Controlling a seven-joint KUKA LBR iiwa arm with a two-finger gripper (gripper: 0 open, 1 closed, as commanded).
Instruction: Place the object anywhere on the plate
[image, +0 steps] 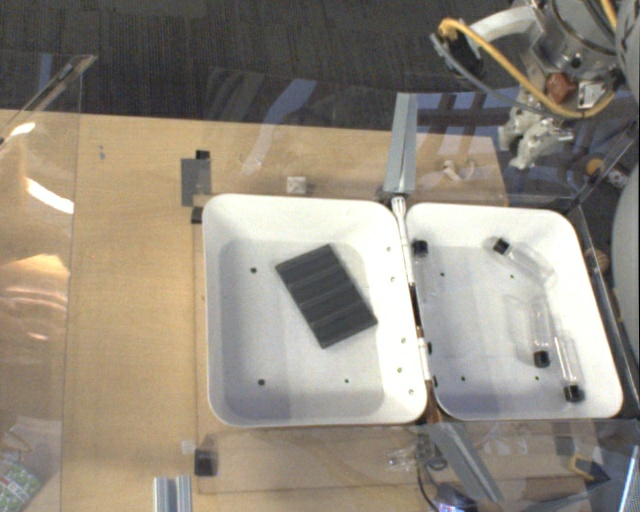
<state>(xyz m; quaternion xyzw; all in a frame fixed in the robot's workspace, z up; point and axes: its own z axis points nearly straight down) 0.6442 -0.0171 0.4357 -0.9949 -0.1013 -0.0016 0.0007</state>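
— What sort of place is this?

— A robotics lab, or a test cell. A plain wooden bench carries two shallow white bins side by side, bolted through small holes in their floors.

— Anything else?

— A clear shield stands along the bench's left edge, catching glare. Metal brackets and small black clamps sit at the bins' far edge and corners. Past the bench's far edge lies dark carpet. At the far right corner hangs the arm, with a yellow cable looping off it.
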